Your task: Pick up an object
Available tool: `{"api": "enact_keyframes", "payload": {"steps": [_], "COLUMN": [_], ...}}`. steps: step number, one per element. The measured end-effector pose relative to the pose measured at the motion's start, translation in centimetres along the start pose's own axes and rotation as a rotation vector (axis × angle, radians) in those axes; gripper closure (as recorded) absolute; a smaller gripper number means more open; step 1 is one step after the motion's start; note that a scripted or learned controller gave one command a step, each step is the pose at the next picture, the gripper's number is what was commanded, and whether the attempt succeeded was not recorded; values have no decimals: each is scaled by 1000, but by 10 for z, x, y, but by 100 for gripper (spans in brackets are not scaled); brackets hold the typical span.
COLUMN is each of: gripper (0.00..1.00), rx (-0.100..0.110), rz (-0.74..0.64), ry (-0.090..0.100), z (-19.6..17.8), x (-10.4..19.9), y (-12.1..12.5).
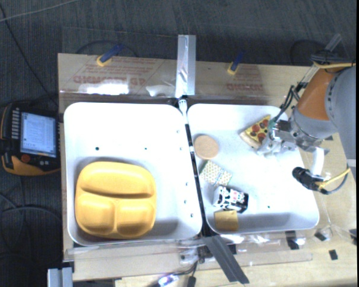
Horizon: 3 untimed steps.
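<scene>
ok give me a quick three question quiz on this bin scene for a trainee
1. True or false: the large yellow object lies in the left bin.
2. Multiple choice: which item lies closest to the tool? A) round tan disc B) pizza slice toy C) black and white item
3. Fill in: the brown block sits at the ____ edge of the right bin, just below the black and white item.

Key: 1 true; 2 B; 3 near (bottom in the camera view).
</scene>
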<state>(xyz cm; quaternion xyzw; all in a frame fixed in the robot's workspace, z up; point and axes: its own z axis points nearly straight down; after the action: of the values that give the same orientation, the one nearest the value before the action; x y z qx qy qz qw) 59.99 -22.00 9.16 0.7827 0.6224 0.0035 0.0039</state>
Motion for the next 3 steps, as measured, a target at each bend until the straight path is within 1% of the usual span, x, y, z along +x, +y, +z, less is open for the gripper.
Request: {"api": "enact_keyframes", "payload": {"steps": [1, 2, 3], "gripper": [0, 0, 0], "rx": [2, 18, 14], "rz": [-12, 71, -202], "ry": [18, -1, -5], "z": [-2, -32, -42], "x": [14, 69, 32], "y": [2, -60, 24]}}
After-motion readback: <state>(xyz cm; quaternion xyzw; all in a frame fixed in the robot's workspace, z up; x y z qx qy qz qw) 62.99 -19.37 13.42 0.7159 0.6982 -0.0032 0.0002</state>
